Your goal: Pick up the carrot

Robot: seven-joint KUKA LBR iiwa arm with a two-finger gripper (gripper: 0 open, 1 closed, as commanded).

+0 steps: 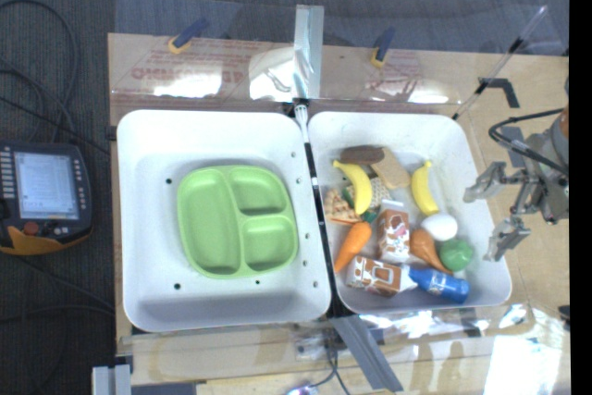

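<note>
Bright, even overhead light washes both white bins [139, 227], leaving only faint shadows under the rims. Glare streaks the clear plastic sheets [185, 79] behind and the metal [435, 324] in front; fine detail is soft throughout.

From my station I see the arm [555, 139] entering at about three o'clock, its grey wrist hardware barely inside the frame, with dark cabling looped above it toward two o'clock. The gripper [496, 210] hangs off the wrist, pointing toward nine o'clock. Its two grey fingers [483, 183] are spread wide apart, one toward the upper side, the other angled down toward four o'clock, with nothing between them. I can't make out any contact at the fingertips.
</note>
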